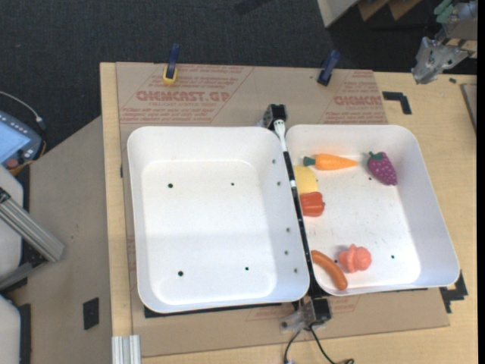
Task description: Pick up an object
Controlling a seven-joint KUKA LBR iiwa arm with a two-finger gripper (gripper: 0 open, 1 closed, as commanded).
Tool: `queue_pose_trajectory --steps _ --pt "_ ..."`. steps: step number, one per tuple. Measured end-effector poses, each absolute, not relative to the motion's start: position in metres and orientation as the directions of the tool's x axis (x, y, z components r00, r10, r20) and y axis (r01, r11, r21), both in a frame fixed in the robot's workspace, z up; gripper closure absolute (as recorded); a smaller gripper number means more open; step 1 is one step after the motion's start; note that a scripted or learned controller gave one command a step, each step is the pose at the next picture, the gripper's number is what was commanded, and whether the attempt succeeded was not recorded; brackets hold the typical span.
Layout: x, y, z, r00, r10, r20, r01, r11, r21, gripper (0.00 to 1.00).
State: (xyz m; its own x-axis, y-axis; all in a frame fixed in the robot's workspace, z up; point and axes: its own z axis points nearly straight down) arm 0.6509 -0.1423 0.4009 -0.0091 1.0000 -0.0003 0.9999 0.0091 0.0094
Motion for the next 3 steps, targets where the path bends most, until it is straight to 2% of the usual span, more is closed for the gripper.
queue_pose_trajectory --steps 1,2,3 --pt "0.668 -0.088 0.395 -0.007 1.000 0.000 1.000 0.007 0.005 1.00" --pt "0.667 -0.024 0.414 -0.007 1.000 0.001 1.000 0.007 0.007 1.00" --pt "0.666 0.014 0.395 -0.005 1.000 0.001 1.000 0.005 -0.004 1.00"
